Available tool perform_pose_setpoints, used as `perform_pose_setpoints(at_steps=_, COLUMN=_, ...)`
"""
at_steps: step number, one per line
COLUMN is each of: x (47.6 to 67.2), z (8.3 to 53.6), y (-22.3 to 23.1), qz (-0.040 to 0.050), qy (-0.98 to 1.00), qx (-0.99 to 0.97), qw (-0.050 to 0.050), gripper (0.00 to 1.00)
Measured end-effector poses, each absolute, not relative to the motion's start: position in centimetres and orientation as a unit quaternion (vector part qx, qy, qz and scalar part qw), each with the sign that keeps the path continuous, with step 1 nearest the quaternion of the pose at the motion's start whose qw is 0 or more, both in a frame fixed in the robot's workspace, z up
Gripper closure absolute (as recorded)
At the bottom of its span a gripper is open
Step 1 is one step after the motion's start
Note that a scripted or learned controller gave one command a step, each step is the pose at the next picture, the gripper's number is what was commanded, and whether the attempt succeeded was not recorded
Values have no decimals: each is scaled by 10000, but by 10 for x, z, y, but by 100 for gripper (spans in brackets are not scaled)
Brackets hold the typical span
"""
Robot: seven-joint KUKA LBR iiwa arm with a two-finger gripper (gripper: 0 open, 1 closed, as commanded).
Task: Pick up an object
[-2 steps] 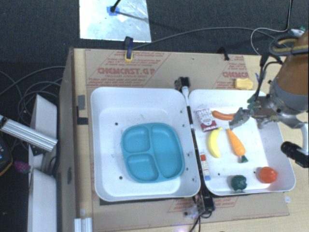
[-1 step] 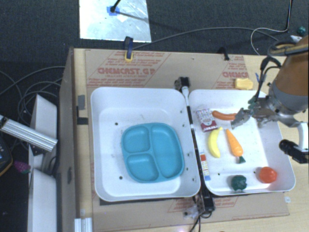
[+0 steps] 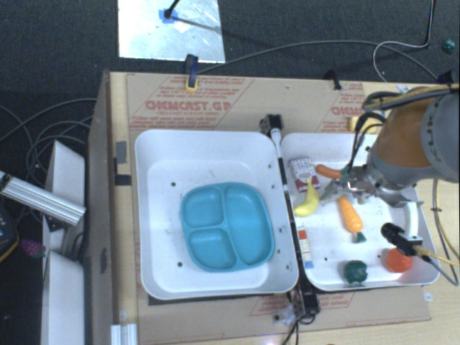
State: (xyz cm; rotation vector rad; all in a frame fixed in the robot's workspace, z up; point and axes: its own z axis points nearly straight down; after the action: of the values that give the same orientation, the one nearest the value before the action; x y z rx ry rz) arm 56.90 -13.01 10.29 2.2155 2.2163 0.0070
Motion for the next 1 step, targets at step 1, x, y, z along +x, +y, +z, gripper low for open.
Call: perform_pose_setpoints(at_steps=1, x=548, z=84, y=-127, qz=1, qy=7073, qx=7069, qw=0, gripper=0)
